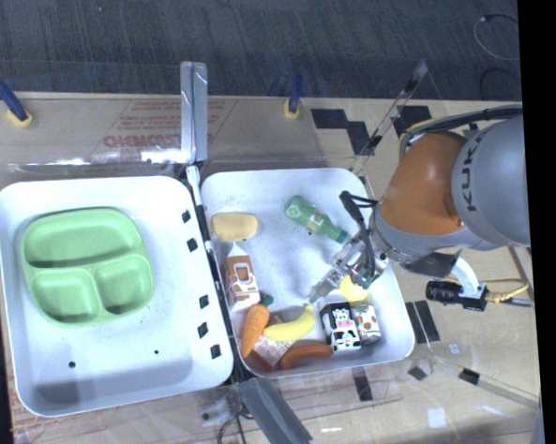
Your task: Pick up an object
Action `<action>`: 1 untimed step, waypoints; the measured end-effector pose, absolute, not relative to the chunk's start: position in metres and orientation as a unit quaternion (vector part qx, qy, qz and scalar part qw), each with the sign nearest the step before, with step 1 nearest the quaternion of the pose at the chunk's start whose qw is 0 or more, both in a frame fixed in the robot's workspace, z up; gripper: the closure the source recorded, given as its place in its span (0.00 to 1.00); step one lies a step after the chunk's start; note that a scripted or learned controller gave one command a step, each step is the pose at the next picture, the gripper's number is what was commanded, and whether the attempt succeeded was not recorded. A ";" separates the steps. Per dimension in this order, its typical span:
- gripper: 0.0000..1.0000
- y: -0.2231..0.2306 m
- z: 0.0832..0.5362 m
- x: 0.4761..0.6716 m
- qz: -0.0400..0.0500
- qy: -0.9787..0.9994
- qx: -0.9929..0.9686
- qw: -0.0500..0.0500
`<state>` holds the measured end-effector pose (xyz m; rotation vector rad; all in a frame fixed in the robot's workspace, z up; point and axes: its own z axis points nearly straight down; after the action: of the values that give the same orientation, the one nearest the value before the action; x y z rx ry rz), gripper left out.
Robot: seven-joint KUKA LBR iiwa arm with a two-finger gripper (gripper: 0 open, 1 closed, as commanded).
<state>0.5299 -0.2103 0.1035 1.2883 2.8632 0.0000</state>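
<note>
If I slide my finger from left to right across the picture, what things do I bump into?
Green tray in the left bin → carrot → green bottle → cow-patterned box → the robot's gripper → orange band on the arm.

tray (85,266) in left bin (24,373), bottle (314,219) in right bin (257,185)
</note>
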 end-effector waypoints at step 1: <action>0.00 -0.167 0.092 0.477 0.000 0.915 0.405 0.000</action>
<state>0.4771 -0.1670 0.0920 1.2706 2.8725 0.0009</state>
